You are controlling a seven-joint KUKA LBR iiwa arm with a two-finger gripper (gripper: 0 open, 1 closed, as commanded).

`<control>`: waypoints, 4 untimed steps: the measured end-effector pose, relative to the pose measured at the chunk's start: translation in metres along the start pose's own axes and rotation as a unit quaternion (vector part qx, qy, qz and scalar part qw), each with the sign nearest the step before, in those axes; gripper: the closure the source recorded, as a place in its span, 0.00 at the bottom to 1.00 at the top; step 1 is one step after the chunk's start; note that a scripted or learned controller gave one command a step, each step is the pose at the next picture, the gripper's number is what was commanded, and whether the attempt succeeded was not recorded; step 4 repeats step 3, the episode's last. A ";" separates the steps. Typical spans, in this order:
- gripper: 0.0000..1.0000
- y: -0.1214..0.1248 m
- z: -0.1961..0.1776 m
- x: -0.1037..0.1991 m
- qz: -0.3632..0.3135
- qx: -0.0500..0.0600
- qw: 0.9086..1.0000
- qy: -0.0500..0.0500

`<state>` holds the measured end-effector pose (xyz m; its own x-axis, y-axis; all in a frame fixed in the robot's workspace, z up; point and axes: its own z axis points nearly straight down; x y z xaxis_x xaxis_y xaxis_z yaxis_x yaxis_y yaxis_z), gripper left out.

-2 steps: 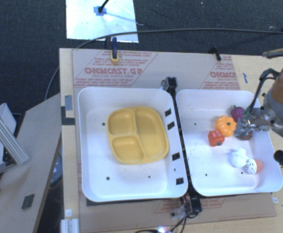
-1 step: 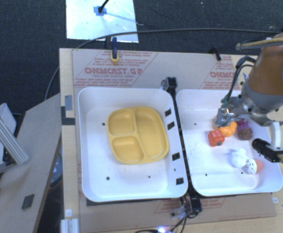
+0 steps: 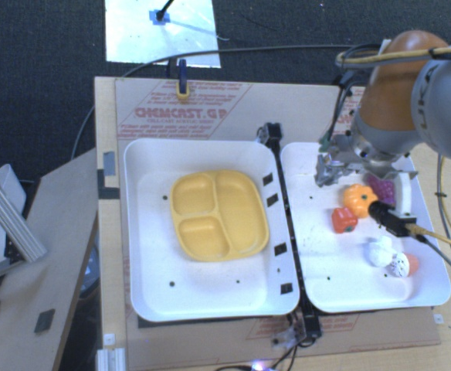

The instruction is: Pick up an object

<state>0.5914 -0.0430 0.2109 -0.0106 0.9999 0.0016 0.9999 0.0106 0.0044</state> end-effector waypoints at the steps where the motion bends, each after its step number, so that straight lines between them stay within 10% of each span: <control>1: 1.00 0.019 0.004 0.055 0.000 0.001 1.000 0.000; 4: 1.00 0.062 -0.016 0.137 0.001 -0.001 1.000 0.000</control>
